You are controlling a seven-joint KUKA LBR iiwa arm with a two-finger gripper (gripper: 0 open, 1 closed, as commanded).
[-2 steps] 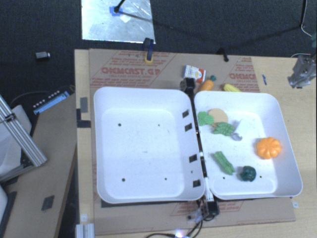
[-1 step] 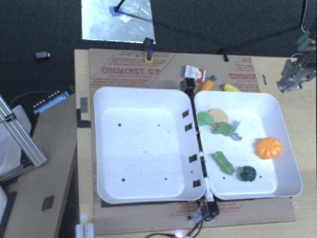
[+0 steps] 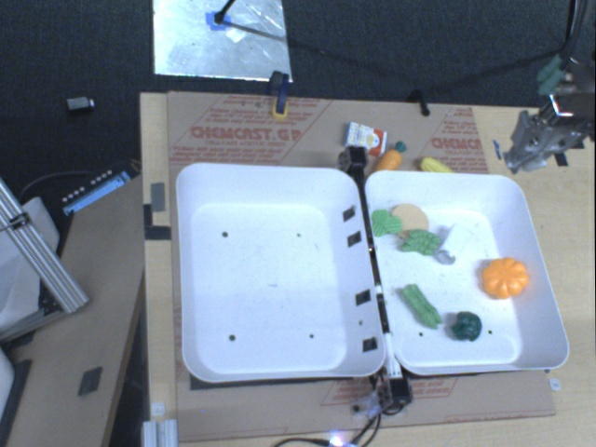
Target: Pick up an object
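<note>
The gripper (image 3: 533, 147) hangs at the far right, outside the right bin (image 3: 535, 250). In that bin lie an orange pumpkin (image 3: 504, 277), a dark green ball (image 3: 466, 325), a green pod (image 3: 421, 304), a tan disc (image 3: 410, 218) and leafy greens (image 3: 422, 242). A carrot (image 3: 388, 160) and a banana (image 3: 434, 166) lie on the cardboard (image 3: 242, 133) beyond. The left bin (image 3: 200, 277) sits alongside.
</note>
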